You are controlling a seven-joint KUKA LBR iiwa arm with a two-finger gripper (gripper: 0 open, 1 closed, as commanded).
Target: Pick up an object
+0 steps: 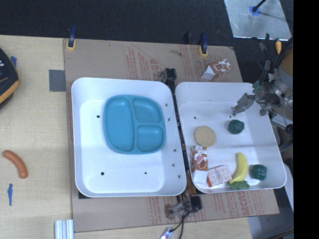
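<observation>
Two shallow white bins sat side by side on a cardboard sheet (124,59) clipped to the bench. The left bin (87,133) held a blue divided plate (134,124) — three compartments, lying flat near the bin's middle. The right bin (209,96) held the loose objects: a round tan cookie (204,136) near its left side, a dark green ball-like item (236,127) right of the cookie, a banana (240,167) lower down, a second dark green lump (258,172) just right of the banana, a small bright green piece (240,185) touching the banana's lower end, and two red-and-white packets (200,159) (218,175) along the lower-left part (print too small to read).

The gripper (239,107) reached in from the right and hung over the upper right of the right bin, just above and beside the upper green item — no object showed between its fingers, and how far they stood apart could not be told from this slant view.

Outside the bins: a small carton (218,69) on the cardboard above the right bin, a toy sausage (16,163) on the bench far left, a yellow-and-black device (7,78) at the left edge.
</observation>
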